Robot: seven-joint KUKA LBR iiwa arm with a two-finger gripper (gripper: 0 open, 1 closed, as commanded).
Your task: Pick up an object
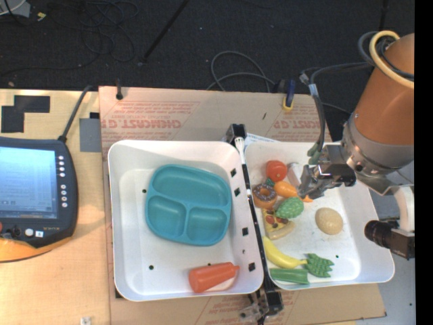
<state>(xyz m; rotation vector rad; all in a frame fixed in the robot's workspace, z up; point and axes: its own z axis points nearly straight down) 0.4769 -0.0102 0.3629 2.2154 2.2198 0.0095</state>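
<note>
Lying crosswise, carrot [213,277] tip right

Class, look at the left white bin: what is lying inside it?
Inside the left bin lie a teal divided tray and, nearer the front edge, an orange carrot-like toy. Whatever sits beneath the tray is covered and cannot be seen.
</note>
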